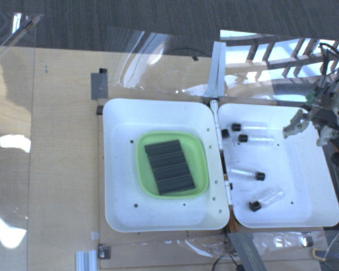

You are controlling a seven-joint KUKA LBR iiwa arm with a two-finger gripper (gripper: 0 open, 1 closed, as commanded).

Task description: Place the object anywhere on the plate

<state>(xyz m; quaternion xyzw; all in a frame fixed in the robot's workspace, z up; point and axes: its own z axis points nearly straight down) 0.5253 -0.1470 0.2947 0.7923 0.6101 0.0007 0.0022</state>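
Note:
A green square plate [200,168] lies in the left white bin [118,202]. A dark grey ridged block [169,166] rests flat on the plate, roughly in its middle and turned slightly. Several clear tubes with black caps lie in the right white bin [311,208]: one [254,137] near the back left, one [247,174] in the middle, one [265,198] near the front. My gripper [308,129] hangs over the back right part of the right bin, away from the plate, with nothing seen held in it.
A grey metal post [217,72] stands behind the seam between the bins. A clear plastic sheet [56,151] covers the wooden bench to the left. Cables and arm parts [333,95] crowd the right edge.

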